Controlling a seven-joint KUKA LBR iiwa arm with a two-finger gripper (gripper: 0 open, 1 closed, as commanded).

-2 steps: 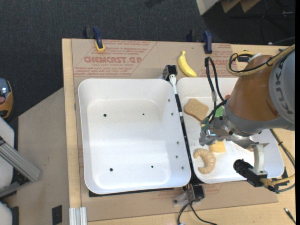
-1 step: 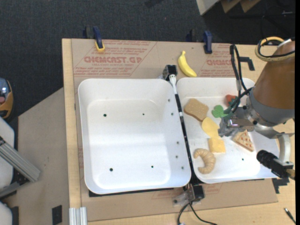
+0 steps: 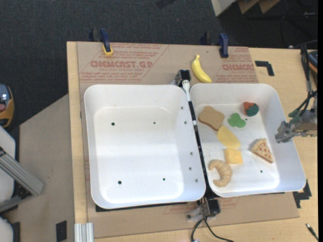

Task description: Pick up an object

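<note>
- Where nearest the lens, at the front edge of the board: one small black connector (image 3: 211,207) with a cable trailing off it.
- Two shallow white bins side by side, touching along their inner rims: left bin (image 3: 136,150), right bin (image 3: 285,178).
- Seven toy food pieces in the right bin, all lying on its floor.
- Nearest of them: one tan croissant (image 3: 221,171), close to the inner wall.
- Just behind it, one yellow cheese block (image 3: 233,157); to its right and apart from it, one pizza slice (image 3: 262,150).
- Next back: one pale yellow piece (image 3: 228,137), touching or almost touching the cheese block.
- At the right rim of the right bin, level with that piece: gripper (image 3: 289,130), near the pizza slice but apart from it. Nothing seen in its grasp; released or clenched cannot be told.
- Further back: one slice of bread (image 3: 211,117), one green piece (image 3: 236,120), one red piece with a green top (image 3: 250,108).
- Beyond the bins, on the brown board (image 3: 75,135): one banana (image 3: 201,69).
- Farthest, at the back edge: two blue clamps, left clamp (image 3: 106,38) and right clamp (image 3: 223,44).
</note>
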